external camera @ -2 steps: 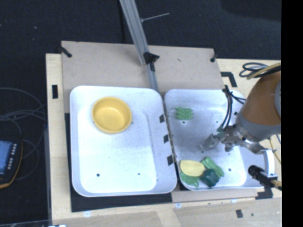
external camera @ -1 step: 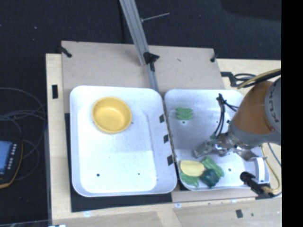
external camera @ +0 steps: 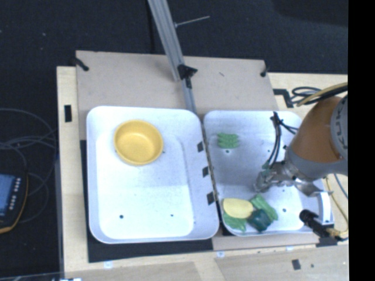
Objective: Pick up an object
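Note:
My gripper (external camera: 265, 181) hangs low in the right bin (external camera: 246, 127), near its right side, below the orange band of the arm. Just beneath it, at the bin's front edge, lie a yellow lemon-shaped thing (external camera: 236, 206), a light green piece (external camera: 263, 205) and a dark teal block (external camera: 259, 220), packed close together. A small green ribbed thing (external camera: 227, 140) lies apart near the bin's back left. I see nothing between the fingers, and their gap is too blurred to read.
The left bin (external camera: 146, 204) holds a yellow bowl (external camera: 138, 142) at its back left. A grey metal rail (external camera: 167, 31) slants down from the top to the gap between the bins. Cables lie at the far left.

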`<state>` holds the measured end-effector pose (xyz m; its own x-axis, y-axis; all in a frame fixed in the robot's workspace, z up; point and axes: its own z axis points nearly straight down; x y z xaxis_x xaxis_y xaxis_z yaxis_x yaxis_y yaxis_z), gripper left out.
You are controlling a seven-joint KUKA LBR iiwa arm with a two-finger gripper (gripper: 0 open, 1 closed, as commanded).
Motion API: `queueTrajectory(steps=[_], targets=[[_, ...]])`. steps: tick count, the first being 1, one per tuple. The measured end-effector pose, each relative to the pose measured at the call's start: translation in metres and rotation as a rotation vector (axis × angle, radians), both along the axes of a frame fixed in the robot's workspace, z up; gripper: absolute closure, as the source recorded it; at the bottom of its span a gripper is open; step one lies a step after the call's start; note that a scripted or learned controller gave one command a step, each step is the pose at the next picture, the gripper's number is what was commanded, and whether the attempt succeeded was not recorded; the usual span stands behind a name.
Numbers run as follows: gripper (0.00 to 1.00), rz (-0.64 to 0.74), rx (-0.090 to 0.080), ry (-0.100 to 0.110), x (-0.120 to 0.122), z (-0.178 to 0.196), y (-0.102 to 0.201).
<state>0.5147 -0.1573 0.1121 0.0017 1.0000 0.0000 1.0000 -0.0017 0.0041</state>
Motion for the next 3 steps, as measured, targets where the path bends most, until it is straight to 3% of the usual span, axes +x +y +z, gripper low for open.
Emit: queueTrajectory(steps=[3], targets=[[1.00,0.002,-0.001,-0.002,0.000,0.174,0.004]])
